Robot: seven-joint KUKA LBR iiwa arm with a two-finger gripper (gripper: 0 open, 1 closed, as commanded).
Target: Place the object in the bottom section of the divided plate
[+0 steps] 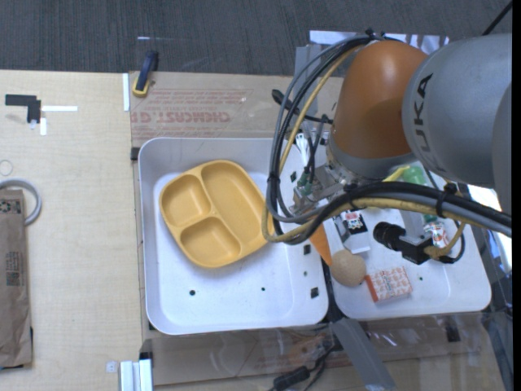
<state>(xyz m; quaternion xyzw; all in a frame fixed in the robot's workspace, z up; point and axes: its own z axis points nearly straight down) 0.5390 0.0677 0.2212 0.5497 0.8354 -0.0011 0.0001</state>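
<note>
Hanging over the right bin (468, 300), the arm (423, 104) hides its gripper; I cannot tell whether it grips anything. The plate (213, 212) lies in the left bin (228, 308), well to the arm's left, tilted, its long axis running from upper left to lower right, the bottom section (210, 241) facing the near edge. A tan ball (349, 268) and a red packet (391, 283) sit in the right bin.
</note>
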